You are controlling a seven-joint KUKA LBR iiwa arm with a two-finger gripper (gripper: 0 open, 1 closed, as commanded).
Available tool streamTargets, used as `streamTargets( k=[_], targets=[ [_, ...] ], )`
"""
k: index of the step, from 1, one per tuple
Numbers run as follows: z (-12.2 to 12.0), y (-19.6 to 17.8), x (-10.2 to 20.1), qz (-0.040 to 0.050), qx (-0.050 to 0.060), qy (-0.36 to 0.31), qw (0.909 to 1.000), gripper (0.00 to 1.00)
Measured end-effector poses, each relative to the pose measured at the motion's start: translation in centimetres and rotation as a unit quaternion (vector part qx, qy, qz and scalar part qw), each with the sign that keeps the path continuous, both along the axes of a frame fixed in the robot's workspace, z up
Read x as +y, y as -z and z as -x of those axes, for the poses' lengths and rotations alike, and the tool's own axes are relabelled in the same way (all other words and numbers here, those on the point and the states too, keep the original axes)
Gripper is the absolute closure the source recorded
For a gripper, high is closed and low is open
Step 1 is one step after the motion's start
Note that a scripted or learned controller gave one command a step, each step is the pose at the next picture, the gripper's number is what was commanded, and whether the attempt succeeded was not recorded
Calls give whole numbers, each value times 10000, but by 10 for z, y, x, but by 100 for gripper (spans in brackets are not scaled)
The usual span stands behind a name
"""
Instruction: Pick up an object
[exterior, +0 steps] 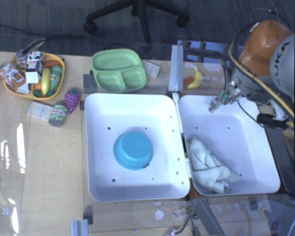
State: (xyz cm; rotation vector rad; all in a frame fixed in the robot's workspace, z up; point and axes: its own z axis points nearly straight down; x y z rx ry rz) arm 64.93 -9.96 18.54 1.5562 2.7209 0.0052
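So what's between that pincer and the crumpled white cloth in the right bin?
Just bare white bin floor: the camera view shows nothing lying between the pincer and the cloth.

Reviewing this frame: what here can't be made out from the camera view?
- Gripper: too small and blurred to read its state.
- Crumpled white cloth: folds hide anything beneath it.
- Round blue bowl: top-down angle hides its depth.
- Yellow basket: its small items blur together.

Dark grey carpet floor [55,18] runs along the top, where the black wheeled base of an office chair [138,14] stands. Below it lies the light wooden bench [41,175], with a bright streak of reflected light on its left side
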Motion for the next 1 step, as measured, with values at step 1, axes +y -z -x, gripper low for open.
streamTargets(
  k=[1],
  targets=[
    [-21, -164, 33, 1, -9, -203, 9998, 100]
  ],
)
